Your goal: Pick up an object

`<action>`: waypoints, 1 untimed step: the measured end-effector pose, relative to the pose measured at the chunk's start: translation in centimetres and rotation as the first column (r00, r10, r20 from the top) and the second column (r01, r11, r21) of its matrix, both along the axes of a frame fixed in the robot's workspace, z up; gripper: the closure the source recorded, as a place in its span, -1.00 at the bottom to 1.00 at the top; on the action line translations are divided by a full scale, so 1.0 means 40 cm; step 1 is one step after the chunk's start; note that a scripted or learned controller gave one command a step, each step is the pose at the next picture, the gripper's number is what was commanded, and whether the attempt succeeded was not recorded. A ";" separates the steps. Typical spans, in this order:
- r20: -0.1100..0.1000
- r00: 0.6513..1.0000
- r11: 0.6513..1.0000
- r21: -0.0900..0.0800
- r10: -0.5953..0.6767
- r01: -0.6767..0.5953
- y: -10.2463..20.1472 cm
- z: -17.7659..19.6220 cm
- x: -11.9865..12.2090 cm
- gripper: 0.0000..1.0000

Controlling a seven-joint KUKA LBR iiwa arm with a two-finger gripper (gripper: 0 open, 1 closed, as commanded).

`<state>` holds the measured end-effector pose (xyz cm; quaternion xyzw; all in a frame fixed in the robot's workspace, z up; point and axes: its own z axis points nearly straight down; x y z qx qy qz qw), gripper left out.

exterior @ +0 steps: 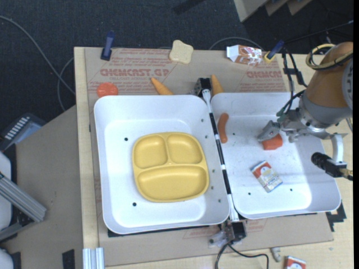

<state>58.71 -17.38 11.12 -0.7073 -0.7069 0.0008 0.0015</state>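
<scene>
The gripper (pixel 276 132) is reaching into the right bin (pixel 247 198) from the right, its grey fingers (pixel 268 130) coming down at the upper middle of that bin, and whether they are spread or pressed together I cannot tell, since the wrist and the metal parts are hiding the gap. An orange-red block (pixel 273 143) is lying on the bin floor just below the fingertips, touching them or very nearly so, but it is not showing between the fingers, so nothing is being held as far as the view tells. The pick is therefore looking unfinished: the approach is made, the closing and the lift are left. Further out in the same bin, a small packet (pixel 266 176) is lying toward the front, and an orange sausage-shaped piece (pixel 223 127) is resting against the left wall. In the left bin (pixel 112 150) a yellow divided plate (pixel 169 166) is sitting in the middle.
</scene>
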 end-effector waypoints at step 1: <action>0.001 1.000 1.000 0.001 0.001 -0.001 0.054 -0.067 0.005 -1.00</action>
